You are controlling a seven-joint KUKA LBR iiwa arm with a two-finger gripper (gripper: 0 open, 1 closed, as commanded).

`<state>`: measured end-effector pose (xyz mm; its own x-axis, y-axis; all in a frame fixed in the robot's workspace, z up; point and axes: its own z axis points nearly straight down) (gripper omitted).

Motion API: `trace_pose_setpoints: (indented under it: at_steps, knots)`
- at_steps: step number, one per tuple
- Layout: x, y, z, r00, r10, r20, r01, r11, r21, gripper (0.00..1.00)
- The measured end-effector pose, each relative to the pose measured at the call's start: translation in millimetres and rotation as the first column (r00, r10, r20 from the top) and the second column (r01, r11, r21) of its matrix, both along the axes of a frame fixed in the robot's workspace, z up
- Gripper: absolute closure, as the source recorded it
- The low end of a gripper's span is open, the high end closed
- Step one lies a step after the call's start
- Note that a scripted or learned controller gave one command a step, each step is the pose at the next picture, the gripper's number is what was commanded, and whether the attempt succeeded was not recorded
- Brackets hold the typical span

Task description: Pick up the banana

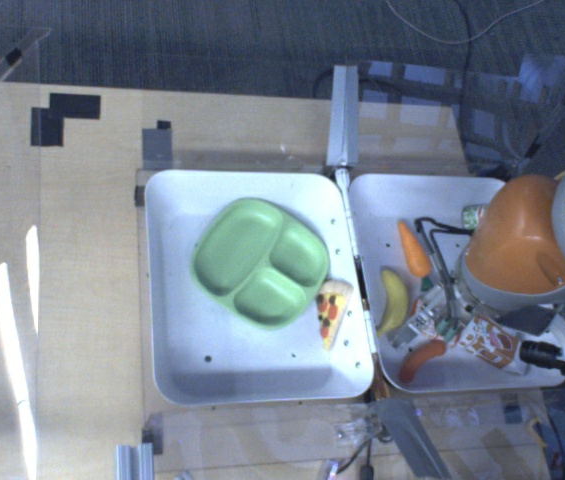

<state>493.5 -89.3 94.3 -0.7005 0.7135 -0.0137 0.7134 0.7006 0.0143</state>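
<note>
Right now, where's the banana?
In the camera view, the banana lies in the right bin, near its left wall, just below the carrot and above the sausage.

Down in the right white bin [482, 190], the grey arm with its orange band [522, 236] hangs low, its two-finger gripper [440, 313] just beside the yellow curved banana [393, 300], with an orange carrot [414, 249] above it and a red sausage [419, 360] and a printed carton [485, 343] below. Over in the left white bin [177, 348] sits a green three-compartment plate [260, 260], a toy pizza slice [332, 311] at its right edge.
</note>
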Motion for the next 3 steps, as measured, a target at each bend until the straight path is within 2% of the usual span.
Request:
trace_pose_setpoints:
  at_steps: [1, 2, 3]
  knots:
    - [77.4, -2.6, -2.6, 1.000, -0.031, 0.003, 0.031, 1.000, -0.002, 0.00]
    - [128.9, 59.0, 89.6, 0.968, 0.251, -0.013, -0.251, 0.968, -0.001, 0.00]
    - [65.1, 51.3, 88.3, 0.962, 0.274, -0.016, -0.274, 0.962, 0.000, 0.00]
